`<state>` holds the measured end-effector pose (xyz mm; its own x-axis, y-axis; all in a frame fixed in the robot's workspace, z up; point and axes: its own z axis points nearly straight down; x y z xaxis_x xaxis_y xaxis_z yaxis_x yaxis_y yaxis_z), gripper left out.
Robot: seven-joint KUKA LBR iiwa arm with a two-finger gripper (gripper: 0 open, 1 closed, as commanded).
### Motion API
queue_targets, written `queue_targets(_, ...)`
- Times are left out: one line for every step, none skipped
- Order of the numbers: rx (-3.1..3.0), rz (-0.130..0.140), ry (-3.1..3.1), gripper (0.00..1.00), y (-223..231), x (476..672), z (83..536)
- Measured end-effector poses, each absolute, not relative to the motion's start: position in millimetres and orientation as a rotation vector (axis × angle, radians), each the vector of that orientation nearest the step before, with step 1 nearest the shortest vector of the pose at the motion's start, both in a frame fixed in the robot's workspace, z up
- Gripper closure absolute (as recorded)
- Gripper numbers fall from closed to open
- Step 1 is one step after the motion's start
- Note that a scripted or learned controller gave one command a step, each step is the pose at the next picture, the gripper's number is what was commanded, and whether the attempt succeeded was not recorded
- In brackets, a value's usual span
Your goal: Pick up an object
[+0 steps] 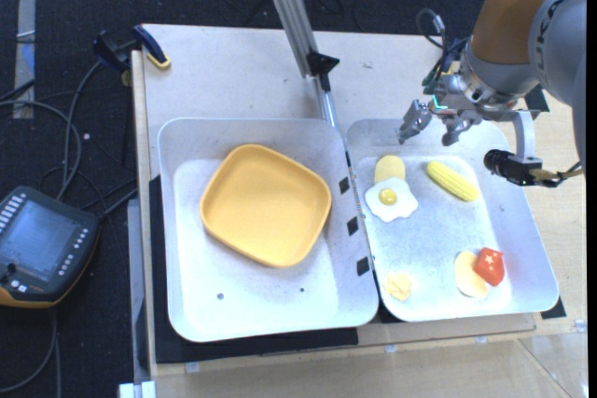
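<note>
My gripper (431,128) hangs open over the far edge of the right bin (522,228), with nothing between its fingers. Just below it lie a yellow corn cob (453,180), a small yellow rounded piece (390,168) and a fried egg (390,199). Near the bin's front sit a pale yellow lump (399,286) and a red tomato-like piece (489,265) resting on a cream slice (468,276).
The left bin (187,294) holds a yellow square plate (267,203). A slanted metal pole (291,0) crosses the back of the bench down to the gap between the bins. A teach pendant (37,242) lies off the bench at left.
</note>
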<state>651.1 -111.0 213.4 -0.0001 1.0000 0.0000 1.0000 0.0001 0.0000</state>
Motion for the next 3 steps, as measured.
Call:
queue_targets(2.221, 0.0, 2.222, 0.0, -111.0, 651.1, 213.3)
queue_targets(2.223, -0.005, 2.225, 0.0, -101.8, 653.4, 156.3)
queue_targets(2.223, -0.004, 2.224, 0.0, -103.4, 649.2, 113.1)
